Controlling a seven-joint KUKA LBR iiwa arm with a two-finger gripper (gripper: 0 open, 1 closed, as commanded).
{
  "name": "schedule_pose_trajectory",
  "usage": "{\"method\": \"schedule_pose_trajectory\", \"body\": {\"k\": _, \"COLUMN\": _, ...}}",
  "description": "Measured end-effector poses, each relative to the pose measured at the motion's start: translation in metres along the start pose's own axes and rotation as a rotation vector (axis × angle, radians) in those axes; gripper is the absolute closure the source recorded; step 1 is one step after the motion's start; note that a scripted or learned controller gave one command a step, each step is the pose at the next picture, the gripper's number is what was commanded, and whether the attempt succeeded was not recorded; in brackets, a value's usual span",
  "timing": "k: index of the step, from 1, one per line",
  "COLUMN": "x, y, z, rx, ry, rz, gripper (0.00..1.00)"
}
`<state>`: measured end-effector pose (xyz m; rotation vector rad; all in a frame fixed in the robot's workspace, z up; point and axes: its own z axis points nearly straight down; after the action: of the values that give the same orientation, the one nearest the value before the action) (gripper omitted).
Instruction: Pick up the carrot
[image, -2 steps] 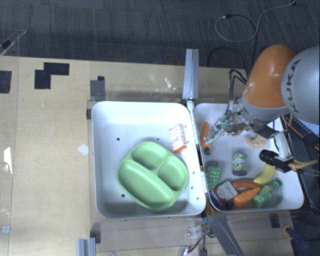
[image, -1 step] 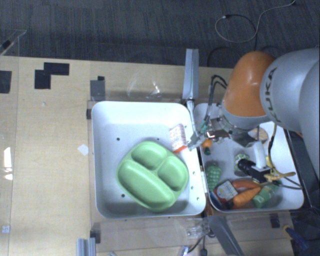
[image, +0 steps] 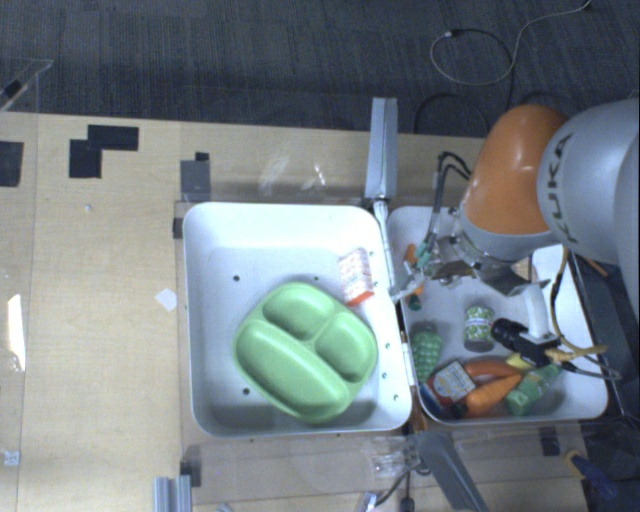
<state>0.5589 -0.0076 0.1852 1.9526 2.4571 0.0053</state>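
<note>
Gripper (image: 424, 262): hovering over right bin (image: 590, 405), approach stage, opening impossible to tell. Carrot (image: 492, 394): lying untouched; needing descent toward it.

You're looking at two white bins: the left bin (image: 205, 300) carries a pale green divided plate (image: 305, 349) and a small packet (image: 356, 276) striped white and orange-red. Over in the right bin (image: 590, 398), your carrot (image: 490, 394) glows orange beside a dark green knobbly piece (image: 427, 350) and a green-labelled can (image: 479, 325) (label print too small to read). Above them, the arm (image: 590, 170) shows grey with its orange band (image: 515, 165). The bench (image: 90, 330) is light tan with black patches (image: 100, 148).
</note>
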Motion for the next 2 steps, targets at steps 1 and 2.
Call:
{"method": "schedule_pose_trajectory", "body": {"k": 1, "x": -0.012, "y": 0.011, "z": -0.001, "rx": -0.002, "ry": -0.001, "rz": -0.03, "gripper": 0.0}}
{"method": "schedule_pose_trajectory", "body": {"k": 2, "x": -0.023, "y": 0.035, "z": 0.0, "rx": -0.001, "ry": 0.0, "rz": -0.038, "gripper": 0.0}}
